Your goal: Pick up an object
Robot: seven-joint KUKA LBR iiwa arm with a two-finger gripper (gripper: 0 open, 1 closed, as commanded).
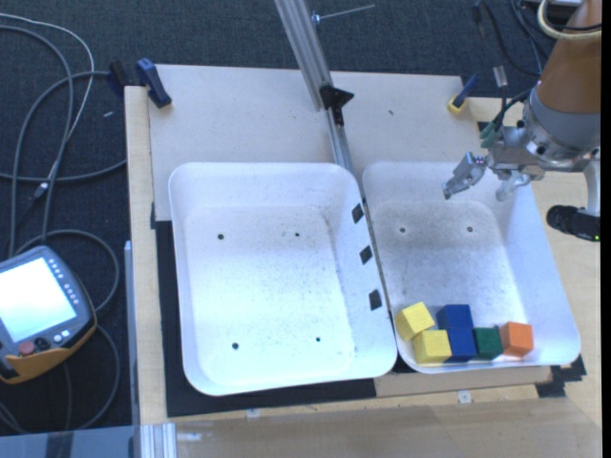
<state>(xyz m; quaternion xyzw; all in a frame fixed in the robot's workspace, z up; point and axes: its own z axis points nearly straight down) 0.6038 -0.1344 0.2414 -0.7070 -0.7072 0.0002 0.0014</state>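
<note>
Above the right bin's (535, 246) far rim, the metal gripper (482, 181) hangs with fingers spread, grasping nothing. Smooth cubes cluster against this bin's near wall: two yellow blocks (424, 333), blue block (457, 329), green block (488, 341), orange block (516, 338); its speckled floor beyond lies open.

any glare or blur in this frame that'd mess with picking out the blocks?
Camera view: lighting even and soft. The white bins are bright, near washout on their rims; the blocks stay sharp, colours distinct. Slight softness on the gripper and the arm at the frame's edge. No hard shadows.
</note>
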